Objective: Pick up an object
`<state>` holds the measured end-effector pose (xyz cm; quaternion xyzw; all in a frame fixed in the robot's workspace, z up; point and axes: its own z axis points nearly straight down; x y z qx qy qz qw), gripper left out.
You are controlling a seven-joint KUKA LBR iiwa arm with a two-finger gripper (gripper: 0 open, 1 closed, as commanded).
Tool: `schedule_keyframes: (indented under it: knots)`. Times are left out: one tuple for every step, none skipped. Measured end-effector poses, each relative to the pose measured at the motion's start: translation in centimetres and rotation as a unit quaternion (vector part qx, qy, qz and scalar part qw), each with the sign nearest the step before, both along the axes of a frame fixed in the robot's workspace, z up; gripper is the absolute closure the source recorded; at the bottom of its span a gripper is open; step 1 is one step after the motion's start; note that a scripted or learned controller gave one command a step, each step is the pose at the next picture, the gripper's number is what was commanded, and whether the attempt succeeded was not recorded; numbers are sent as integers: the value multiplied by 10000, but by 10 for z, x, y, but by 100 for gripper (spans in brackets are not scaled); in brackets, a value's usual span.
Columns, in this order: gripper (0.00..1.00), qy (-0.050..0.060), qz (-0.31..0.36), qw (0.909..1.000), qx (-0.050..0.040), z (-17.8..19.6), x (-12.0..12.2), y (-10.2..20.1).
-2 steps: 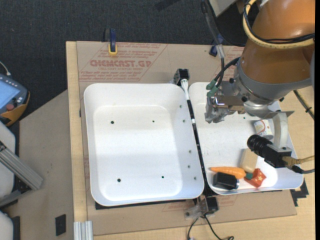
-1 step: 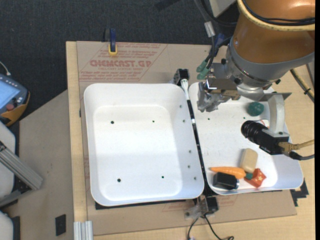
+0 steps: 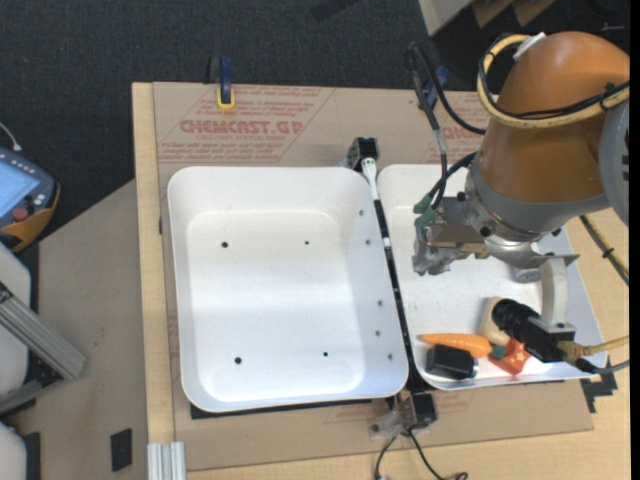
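My gripper hangs over the upper left part of the right bin, below the orange-banded wrist. Nothing shows in its grasp. Several small things lie along the bin's near edge, below and to the right of the gripper. An orange carrot-shaped piece lies there, with a flat black object just in front of it. A red piece sits further right, and a pale beige piece lies behind it, partly hidden by the arm's hardware.
The left bin sits beside the right one, with a black divider strip between them. Both rest on a brown cardboard sheet that has a blue clamp at its far edge.
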<state>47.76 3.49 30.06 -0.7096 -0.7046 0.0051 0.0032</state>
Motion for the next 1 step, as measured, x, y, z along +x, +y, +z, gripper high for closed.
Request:
schedule_keyframes:
  knots:
    - [100,-36,-31,10000,0,-33,5,-119]
